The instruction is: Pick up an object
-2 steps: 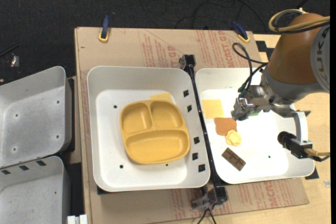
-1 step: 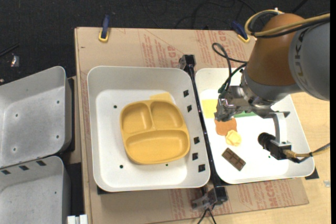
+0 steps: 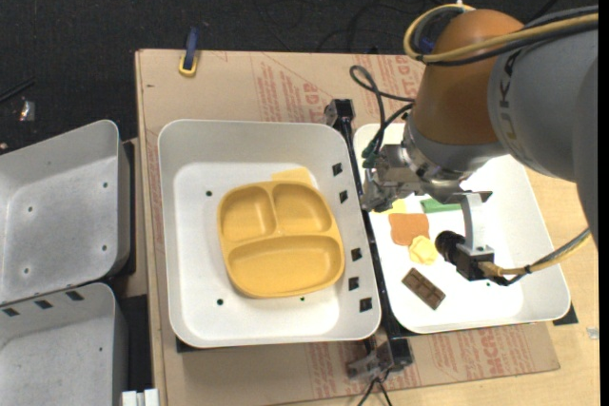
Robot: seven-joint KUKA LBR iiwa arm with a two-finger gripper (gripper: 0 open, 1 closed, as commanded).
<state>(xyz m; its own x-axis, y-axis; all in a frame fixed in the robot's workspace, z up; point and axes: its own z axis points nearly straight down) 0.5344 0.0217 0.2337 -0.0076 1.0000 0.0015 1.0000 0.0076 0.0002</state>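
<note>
Approach step is judged in hand: the gripper [image 3: 385,188] is poised low in the right bin [image 3: 533,299], just beside the orange piece [image 3: 409,226]. Whether its grip is wide or narrow cannot be told; nothing is seen held. Centring over the orange piece, then descent, is called for.

The left bin [image 3: 181,166] holds a divided plate [image 3: 281,238] at its centre, with a thin card [image 3: 293,176] tucked under the plate's upper edge. In the right bin [image 3: 542,299], near its left wall, a flat slab [image 3: 409,227] lies just above a small lump [image 3: 422,249], and a grooved bar [image 3: 422,288] lies below both.
</note>
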